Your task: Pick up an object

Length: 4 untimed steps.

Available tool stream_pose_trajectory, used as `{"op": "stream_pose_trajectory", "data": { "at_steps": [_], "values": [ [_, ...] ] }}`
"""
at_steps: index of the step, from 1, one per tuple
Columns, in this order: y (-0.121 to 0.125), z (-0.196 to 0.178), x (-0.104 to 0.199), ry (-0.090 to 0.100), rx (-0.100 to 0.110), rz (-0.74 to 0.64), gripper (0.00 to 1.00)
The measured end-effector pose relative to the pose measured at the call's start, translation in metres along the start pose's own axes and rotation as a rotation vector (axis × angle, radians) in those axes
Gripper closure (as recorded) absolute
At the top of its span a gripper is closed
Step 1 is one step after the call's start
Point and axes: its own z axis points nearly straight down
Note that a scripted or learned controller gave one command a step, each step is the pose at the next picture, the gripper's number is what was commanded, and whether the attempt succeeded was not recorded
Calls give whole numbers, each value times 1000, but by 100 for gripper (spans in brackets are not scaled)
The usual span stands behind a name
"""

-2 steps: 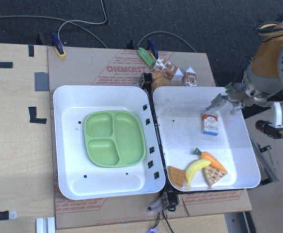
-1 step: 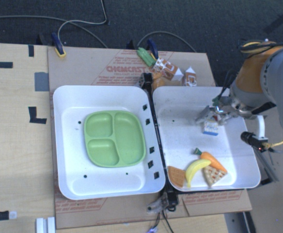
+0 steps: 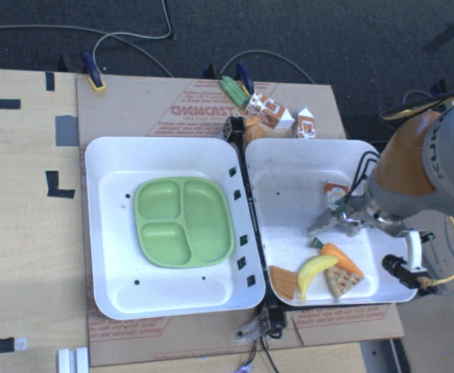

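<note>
The right bin [image 3: 289, 169] holds several toy foods near its front: a yellow banana [image 3: 314, 272], an orange carrot [image 3: 340, 257], a tan wedge-shaped slice [image 3: 342, 282] and a flat orange-brown piece [image 3: 283, 283]. A small red and white object [image 3: 336, 190] lies further back, partly hidden by the wrist. My gripper [image 3: 324, 221] is low inside the right bin, just behind the carrot and banana and in front of the red and white object. Nothing can be made out in its grasp.
The left bin [image 3: 110, 208] holds a green divided plate [image 3: 184, 221]. Behind the bins, on the cardboard, lie a green object [image 3: 235, 92] and two small cartons [image 3: 270, 113] [image 3: 305, 123]. Cables run across the dark floor at the back. The arm's grey and orange body [image 3: 413, 169] overhangs the right bin's right side.
</note>
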Motion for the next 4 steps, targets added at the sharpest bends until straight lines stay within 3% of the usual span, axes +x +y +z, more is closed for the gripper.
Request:
{"op": "stream_pose_trajectory", "data": {
  "at_steps": [1, 2, 3, 4],
  "values": [
    [-45, 0, 6, -2, -5, 0, 0],
    [7, -129, -38, -2, -1, 0, 0],
    [49, -1, -36, -1, -4, -2, 0],
    [82, 0, 7, -1, -3, -3, 0]
  ]
}}
